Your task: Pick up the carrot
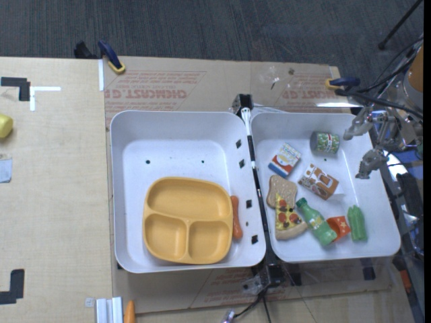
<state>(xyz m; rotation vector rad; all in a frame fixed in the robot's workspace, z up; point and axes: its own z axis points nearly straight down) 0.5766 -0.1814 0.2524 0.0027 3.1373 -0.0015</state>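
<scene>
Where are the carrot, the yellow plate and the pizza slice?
carrot [236, 219]: camera view, middle of its orange body.
yellow plate [186, 192]: camera view, bare floor of its top compartment.
pizza slice [286, 214]: camera view, its topped centre.

Single fixed camera above bench [54, 200], looking down at slant, both white bins [128, 147] in frame.

Carrot [236, 218] wedged btwn yellow plate [188, 219] & left bin's right wall [250, 200], tight gap; open from above
</scene>
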